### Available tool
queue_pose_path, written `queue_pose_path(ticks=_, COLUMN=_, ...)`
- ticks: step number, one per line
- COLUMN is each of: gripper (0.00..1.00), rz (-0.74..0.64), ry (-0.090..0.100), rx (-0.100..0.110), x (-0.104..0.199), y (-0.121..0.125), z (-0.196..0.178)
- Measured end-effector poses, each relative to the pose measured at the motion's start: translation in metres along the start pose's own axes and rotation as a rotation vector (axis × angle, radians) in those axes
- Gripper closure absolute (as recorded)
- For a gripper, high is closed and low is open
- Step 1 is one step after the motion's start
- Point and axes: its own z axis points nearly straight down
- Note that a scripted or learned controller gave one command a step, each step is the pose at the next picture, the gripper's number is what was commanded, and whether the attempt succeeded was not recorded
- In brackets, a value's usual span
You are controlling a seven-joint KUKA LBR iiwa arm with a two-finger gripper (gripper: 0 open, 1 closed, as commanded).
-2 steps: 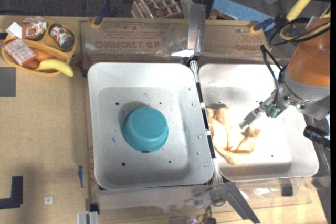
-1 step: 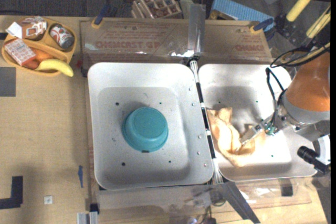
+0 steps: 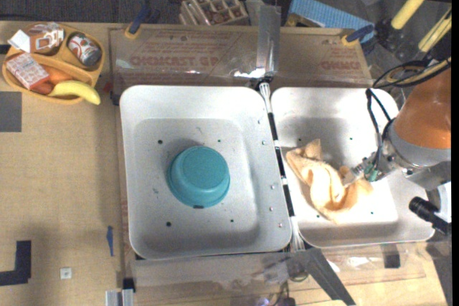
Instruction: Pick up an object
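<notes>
A crumpled yellow-orange cloth (image 3: pixel 321 175) lies in the right bin (image 3: pixel 315 111), spread from the bin's left wall toward its middle. My gripper (image 3: pixel 361 176) is down at the cloth's right end, touching its edge. A teal bowl (image 3: pixel 200 175) sits upside down in the middle of the left bin (image 3: pixel 143 118), well away from the gripper. The arm with its orange band (image 3: pixel 427 122) comes in from the right over the right bin.
A yellow tray (image 3: pixel 50 64) with a banana and food items sits on the bench at the far left. Cardboard panels (image 3: pixel 215 57) line the back of both bins. A black cable (image 3: pixel 378 115) loops beside the wrist.
</notes>
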Motion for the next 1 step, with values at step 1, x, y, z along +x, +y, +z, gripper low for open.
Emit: queue_pose_path(ticks=1, gripper=1.00, rz=0.026, ry=0.006, rx=0.014, x=0.0095, y=0.0532, z=-0.0844)
